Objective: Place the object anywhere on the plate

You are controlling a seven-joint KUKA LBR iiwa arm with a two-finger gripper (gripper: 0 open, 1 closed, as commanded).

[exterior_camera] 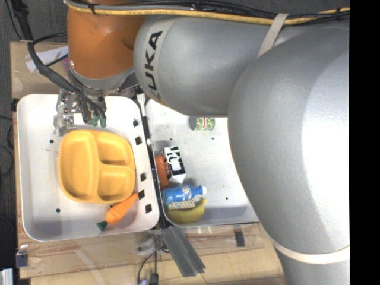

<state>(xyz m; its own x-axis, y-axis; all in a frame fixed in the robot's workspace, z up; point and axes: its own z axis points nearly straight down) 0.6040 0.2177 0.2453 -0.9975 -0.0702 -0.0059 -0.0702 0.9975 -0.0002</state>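
Arm: grey KUKA, fills right half + top of frame; orange band at upper left, above the wrist.
Worktop: wood-tone, edges seen at far left + bottom of frame.
Left bin: shallow white, left-center of frame; holds plate + carrot.
Right bin: white, center of frame, touching left bin along the middle divider; partly covered by arm.
Plate: yellow, 3 compartments, sits in left bin, center-left; nothing lying on it.
Hand: metal w/ cables, over upper-left part of left bin, just above plate's top edge; can't tell if fingers open or closed, no item seen between them.
Carrot: orange w/ green tip, in left bin, lower center, just below plate's lower-right corner, tilted, near the bin's right wall. Not on plate.
Bottle: small, blue, lying on its side in right bin, lower center, on top of yellow bowl.
Yellow bowl: at right bin's lower-left corner, under bottle.
B/w box: small, black-white, right bin near divider, above bottle.
Orange item: beside b/w box on its left, against divider; kind unclear.
Small can: green/red label, on its side, upper part of right bin, close to arm's edge.
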